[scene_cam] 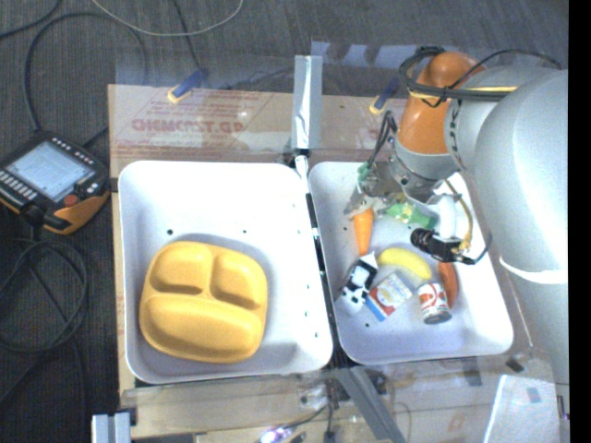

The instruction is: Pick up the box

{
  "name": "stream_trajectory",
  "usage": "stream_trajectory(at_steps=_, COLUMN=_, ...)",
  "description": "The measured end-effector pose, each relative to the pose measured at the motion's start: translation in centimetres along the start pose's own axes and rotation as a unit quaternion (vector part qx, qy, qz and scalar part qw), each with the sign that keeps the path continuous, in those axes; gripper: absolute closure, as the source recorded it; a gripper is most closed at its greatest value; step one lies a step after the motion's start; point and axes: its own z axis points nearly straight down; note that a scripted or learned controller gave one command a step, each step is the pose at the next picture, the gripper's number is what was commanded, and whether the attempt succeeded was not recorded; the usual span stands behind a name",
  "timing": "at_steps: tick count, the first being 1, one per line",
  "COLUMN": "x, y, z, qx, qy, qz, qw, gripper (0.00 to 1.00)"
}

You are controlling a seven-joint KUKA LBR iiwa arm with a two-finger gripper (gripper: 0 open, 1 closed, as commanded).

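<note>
The arm (pixel 480 137) is reaching in over the right bin (pixel 480 335), its orange band sitting above the wrist and the hand (pixel 374 190) hanging low over the far-left part of that bin. Whether the hand is spread or pressed together cannot be told from this angle, since the wrist is covering it.

The box (pixel 391 294), a small white carton with red and blue print, is lying flat near the middle of the right bin, toward its front, apart from the hand. Just left of the box a black-and-white cow toy (pixel 355 285) is standing, touching or nearly touching it. Just right of the box a small red-and-white can (pixel 433 304) is lying. Behind the box a yellow banana (pixel 404 262) is resting, and behind and left of the box an orange carrot (pixel 363 231) is lying directly beneath the hand. A green item (pixel 411 214) is showing further behind the box, beside the wrist. A red-orange piece (pixel 449 282) is lying right of the box, past the can.

Well left of the box, the left bin (pixel 138 192) is holding a yellow divided tray (pixel 204 300).
</note>
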Motion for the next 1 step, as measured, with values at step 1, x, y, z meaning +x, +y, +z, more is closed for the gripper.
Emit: stream_trajectory(at_steps=1, x=1.08, y=-4.84, z=-8.43, qx=-0.009, qy=0.000, qz=0.185, qw=0.9827, gripper=1.00)
